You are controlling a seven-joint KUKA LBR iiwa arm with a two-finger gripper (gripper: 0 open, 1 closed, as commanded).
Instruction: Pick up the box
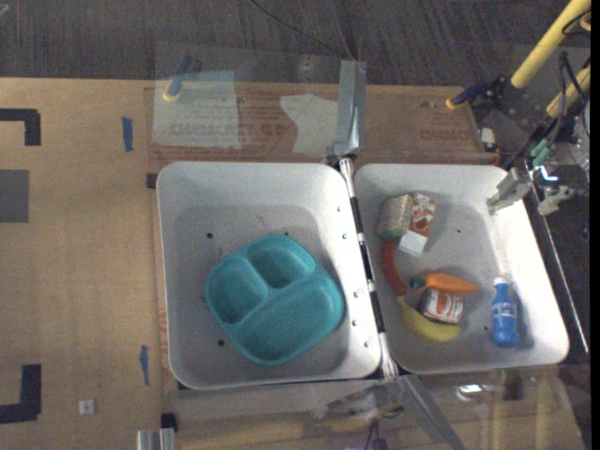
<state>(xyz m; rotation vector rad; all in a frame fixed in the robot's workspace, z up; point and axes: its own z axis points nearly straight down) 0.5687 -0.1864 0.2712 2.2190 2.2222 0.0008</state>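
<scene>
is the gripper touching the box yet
Apart. In the camera view the gripper sits at the right bin's upper right rim, with bare white bin floor between it and the box near the bin's upper left.

One fixed camera looks down at a slant from well above the counter, taking in both bins.

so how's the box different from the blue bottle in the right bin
The box is angular with mixed red and white printing; the blue bottle is rounded, with a white cap. The box sits near the bin's far left corner, the bottle near its right wall. Both lie in the right bin.
</scene>
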